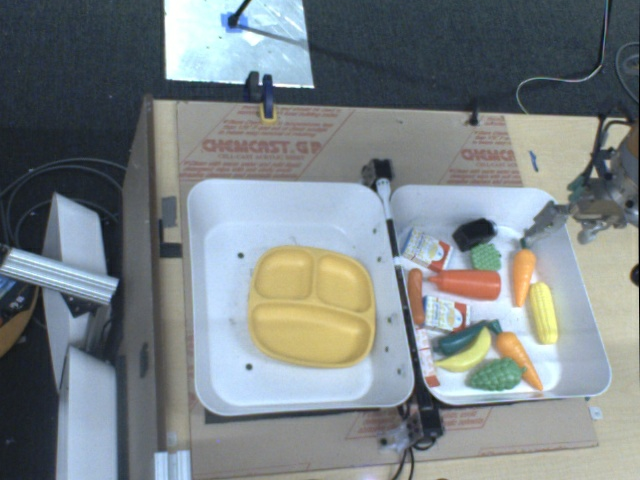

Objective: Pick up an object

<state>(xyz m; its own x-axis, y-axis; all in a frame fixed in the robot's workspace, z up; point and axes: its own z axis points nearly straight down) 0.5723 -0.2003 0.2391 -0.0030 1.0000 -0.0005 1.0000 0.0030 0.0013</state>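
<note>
Toy food lay crowded in the right bin (590,343): a carrot (522,276) by the far right side, a corn cob (542,312) just below it, a second carrot (519,357) and a green bumpy piece (495,374) near the front edge, a banana (466,353) beside them, an orange tube (464,284) in the middle, and a black block (474,233) toward the back. The left bin (215,268) carried a yellow divided plate (308,306). Our hand (548,220) hung over the right bin's back right rim, holding nothing; we could not tell how it was set. We judged the crowding the main risk: pieces touched or overlapped, so a descent could catch two at once or nudge one aside. The rounded carrot and corn cob could roll out of a pinch. Coming down so near the rim, we could also strike the bin wall.
</note>
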